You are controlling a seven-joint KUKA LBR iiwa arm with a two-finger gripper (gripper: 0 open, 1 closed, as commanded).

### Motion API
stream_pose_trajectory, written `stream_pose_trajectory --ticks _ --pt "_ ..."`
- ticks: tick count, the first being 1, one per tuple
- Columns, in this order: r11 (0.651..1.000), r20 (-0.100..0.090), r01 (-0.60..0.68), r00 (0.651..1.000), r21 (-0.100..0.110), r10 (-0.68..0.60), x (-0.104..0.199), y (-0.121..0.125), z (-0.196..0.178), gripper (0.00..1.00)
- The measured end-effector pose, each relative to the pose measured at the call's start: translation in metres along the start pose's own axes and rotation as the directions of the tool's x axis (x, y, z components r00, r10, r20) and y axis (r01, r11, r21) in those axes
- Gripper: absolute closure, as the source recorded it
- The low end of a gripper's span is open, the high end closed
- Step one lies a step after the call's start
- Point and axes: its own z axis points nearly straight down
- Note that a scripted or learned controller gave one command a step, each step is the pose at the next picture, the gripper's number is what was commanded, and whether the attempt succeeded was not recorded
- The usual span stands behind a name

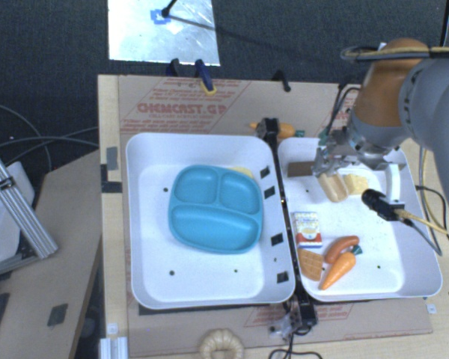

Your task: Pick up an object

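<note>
My gripper [325, 163] hangs low over the back of the right bin [411, 264], reaching in from the right. Just below it lies a tan bread roll [331, 187], with a pale yellow piece [356, 183] to its right and a brown flat piece [299, 169] to its left. Whether the gripper touches the roll cannot be told. Further forward lie a small white and red packet [307, 227], a tan cracker [310, 263], a red sausage [341, 247] and an orange carrot [337, 271].
The left bin [153, 275] holds a blue divided plate [215, 208] with a yellow piece [243, 172] peeking out behind it. A yellow object [285, 131] sits on the board behind the bins. Black clips line the wall between the bins.
</note>
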Motion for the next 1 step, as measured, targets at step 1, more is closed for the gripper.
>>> stream_pose_trajectory --ticks 1 --pt "1.000 0.000 0.003 1.000 -0.001 -0.003 0.0024 0.0012 -0.0435 1.00"
